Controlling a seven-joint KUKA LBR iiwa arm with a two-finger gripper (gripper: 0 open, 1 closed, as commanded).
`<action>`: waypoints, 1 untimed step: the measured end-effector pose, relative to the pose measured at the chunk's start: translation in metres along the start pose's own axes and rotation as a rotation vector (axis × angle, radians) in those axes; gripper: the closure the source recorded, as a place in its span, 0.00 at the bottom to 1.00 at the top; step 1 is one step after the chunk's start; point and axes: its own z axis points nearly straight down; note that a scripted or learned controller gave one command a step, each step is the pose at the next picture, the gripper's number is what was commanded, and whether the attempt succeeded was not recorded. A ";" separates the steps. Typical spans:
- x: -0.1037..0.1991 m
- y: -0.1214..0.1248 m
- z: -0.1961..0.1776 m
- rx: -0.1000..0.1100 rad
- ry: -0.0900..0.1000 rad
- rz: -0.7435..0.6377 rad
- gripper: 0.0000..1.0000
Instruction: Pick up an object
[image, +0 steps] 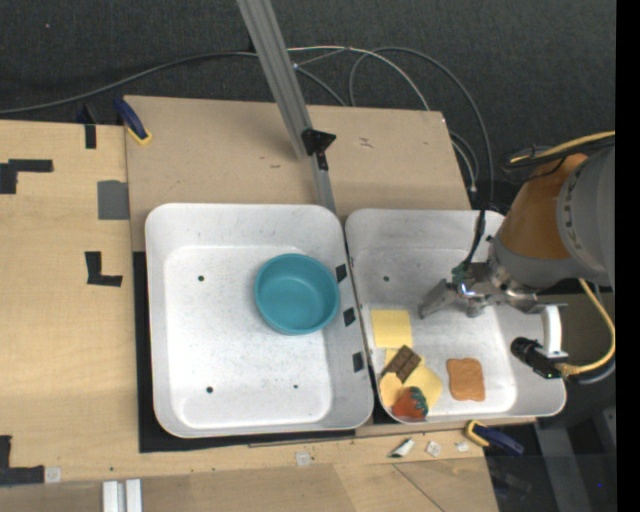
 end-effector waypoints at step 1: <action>0.001 0.000 -0.010 0.001 0.001 -0.001 1.00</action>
